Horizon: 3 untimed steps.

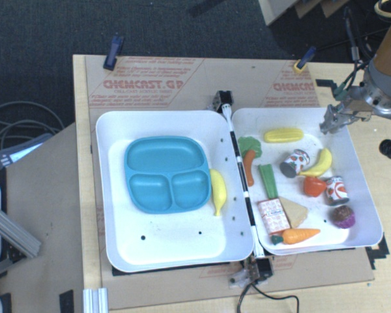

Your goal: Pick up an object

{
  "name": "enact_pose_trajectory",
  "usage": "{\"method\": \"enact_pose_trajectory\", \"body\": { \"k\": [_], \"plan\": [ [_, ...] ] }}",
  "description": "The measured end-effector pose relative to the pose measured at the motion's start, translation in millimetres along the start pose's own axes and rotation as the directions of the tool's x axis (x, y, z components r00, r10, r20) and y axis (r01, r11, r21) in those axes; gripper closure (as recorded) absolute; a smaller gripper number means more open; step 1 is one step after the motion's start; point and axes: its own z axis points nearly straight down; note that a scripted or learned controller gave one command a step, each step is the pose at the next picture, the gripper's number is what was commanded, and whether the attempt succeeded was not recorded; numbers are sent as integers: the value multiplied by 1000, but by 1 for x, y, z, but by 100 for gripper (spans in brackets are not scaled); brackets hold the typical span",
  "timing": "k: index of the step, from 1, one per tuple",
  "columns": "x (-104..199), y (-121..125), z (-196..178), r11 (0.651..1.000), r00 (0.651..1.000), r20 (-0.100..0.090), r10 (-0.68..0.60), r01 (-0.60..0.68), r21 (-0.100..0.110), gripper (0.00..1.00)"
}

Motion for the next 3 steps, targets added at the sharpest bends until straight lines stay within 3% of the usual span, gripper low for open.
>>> {"method": "enact_pose_trajectory", "body": {
  "k": [1, 2, 3],
  "plan": [
    [0, -1, 1, 1000, 1000, -1, 0, 0, 2, 0],
    [44, 37, 90, 1000, 1000, -2, 0, 0, 6, 0],
    [83, -21, 122, 1000, 1000, -2, 1, -1, 5, 0]
  ]
}}
